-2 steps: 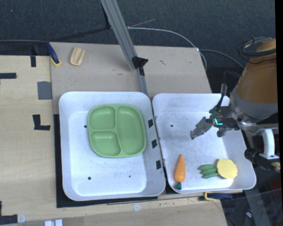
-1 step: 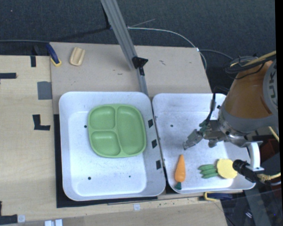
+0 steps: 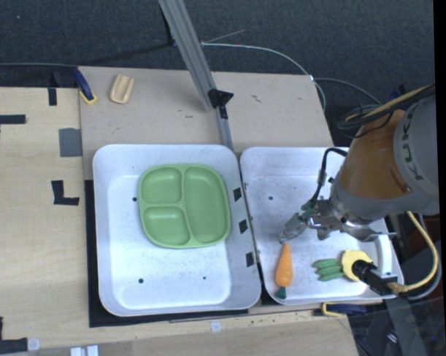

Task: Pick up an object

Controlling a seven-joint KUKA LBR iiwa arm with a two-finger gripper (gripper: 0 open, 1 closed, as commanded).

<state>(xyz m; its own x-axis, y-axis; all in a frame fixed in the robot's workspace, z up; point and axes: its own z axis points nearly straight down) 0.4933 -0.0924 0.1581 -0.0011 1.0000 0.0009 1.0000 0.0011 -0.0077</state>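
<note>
In the camera view, the jaws hang over the right bin [image 3: 296,171], low over its floor near the middle; at this slant I cannot tell whether they are spread or pressed together. The orange carrot [image 3: 284,265] lies on the bin floor just below the jaws in the picture, apart from them. A green pod-like thing [image 3: 327,268] lies to the lower right of the jaws. Well to their left, a green divided plate [image 3: 185,205] sits in the left bin [image 3: 115,228]. Far up-left, a tan block [image 3: 121,89] rests on the counter [image 3: 155,110].
</note>
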